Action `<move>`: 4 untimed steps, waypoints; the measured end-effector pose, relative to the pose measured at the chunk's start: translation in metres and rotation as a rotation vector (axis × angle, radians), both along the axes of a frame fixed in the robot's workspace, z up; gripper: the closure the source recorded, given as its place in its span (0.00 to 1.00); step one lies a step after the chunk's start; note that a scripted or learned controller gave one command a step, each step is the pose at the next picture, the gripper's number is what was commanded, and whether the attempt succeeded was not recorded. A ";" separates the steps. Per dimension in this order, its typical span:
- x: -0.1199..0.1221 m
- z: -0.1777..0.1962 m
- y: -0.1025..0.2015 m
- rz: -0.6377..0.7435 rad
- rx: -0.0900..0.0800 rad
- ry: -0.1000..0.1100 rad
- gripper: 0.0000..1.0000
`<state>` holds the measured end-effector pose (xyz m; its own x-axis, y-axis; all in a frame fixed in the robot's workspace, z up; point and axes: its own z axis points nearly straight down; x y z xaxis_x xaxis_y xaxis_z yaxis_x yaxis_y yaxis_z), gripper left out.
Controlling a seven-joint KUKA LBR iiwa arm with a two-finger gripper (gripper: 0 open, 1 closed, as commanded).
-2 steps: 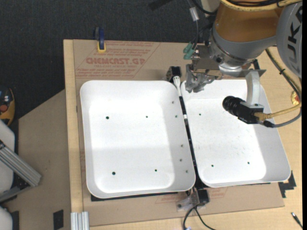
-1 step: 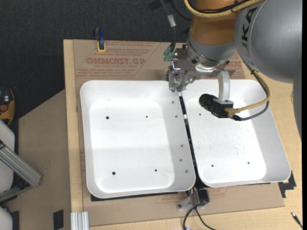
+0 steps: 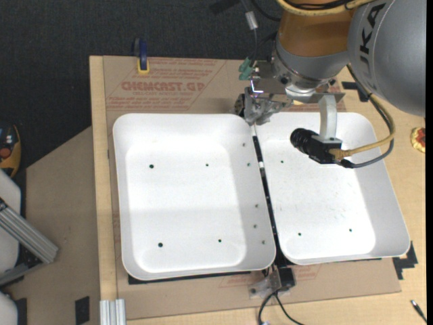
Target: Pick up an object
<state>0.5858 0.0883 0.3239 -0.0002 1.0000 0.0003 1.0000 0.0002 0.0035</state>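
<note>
Down at 6 o'clock, closest to the lens, a small black plug (image 3: 284, 277) with its cable sits at the bench edge, right below where the two bins meet. Left bin (image 3: 122, 202) and right bin (image 3: 392, 212) lie side by side, touching along the middle seam, both on a brown cardboard sheet (image 3: 169, 83) with red print.

From my remote seat, the arm (image 3: 318, 19) comes in from about 1 o'clock, and the gripper (image 3: 256, 108) is parked at 12 o'clock, right over the top end of that seam, just at the far rims of the bins. Honestly I can't tell whether it's spread or pinched together; it's too small and cluttered.

A black cylinder (image 3: 310, 145) on a bracket hangs off the wrist over the right bin, with a yellow cable (image 3: 379, 144) looping away toward 3 o'clock. There's a blue clamp (image 3: 141, 54) on the cardboard's far edge at 11 o'clock and a green clip (image 3: 245, 67) just beyond the gripper.

As for the object to pick, I can't tell where it is.
</note>
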 end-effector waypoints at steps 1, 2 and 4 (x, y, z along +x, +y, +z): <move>0.014 -0.054 0.073 0.006 0.000 0.008 1.00; 0.004 0.014 0.027 -0.003 0.000 -0.002 1.00; -0.008 -0.061 0.067 0.003 0.000 0.008 1.00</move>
